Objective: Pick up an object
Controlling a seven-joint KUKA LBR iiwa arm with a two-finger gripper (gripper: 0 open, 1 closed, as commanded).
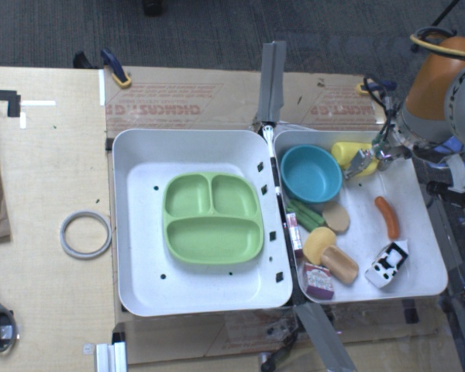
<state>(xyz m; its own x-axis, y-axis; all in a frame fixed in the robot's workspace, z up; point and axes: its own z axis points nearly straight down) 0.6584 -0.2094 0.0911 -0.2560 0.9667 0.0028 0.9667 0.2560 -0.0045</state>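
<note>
Reaching into the right bin [418, 208] — gripper [362, 163] low beside the yellow object [349, 153].
We cannot tell how its fingers stand — the blue bowl [311, 173] sits just beside.

A pale green divided plate [213, 218] sits in the white left bin [132, 208]. In the white right bin [426, 277]: a blue bowl [311, 173], a yellow toy [349, 153], an orange-red sausage [387, 216], a black-and-white patched cow figure [388, 263], and a purple box [319, 280]. The table [46, 184] is light tan.
</note>
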